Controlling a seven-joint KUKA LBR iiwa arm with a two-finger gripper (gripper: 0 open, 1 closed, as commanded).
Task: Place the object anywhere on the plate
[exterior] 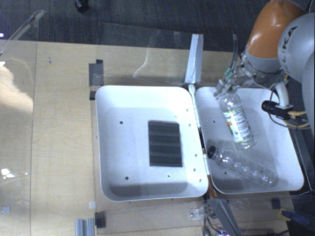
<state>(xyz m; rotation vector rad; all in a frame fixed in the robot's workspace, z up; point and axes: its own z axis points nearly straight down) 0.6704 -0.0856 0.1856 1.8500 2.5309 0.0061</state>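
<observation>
My gripper point(227, 85) hangs over the far edge of the right bin point(290, 132), clamped on the neck of a clear labelled bottle point(237, 119), whose cap end sits between my fingers while its body slants down and away from me into the bin. Just beyond the bottle's base, nearer the front wall, a second clear bottle point(241, 165) lies on its side. Well off to my side, in the left bin point(113, 132), a dark ribbed plate point(165, 143) rests flat.
</observation>
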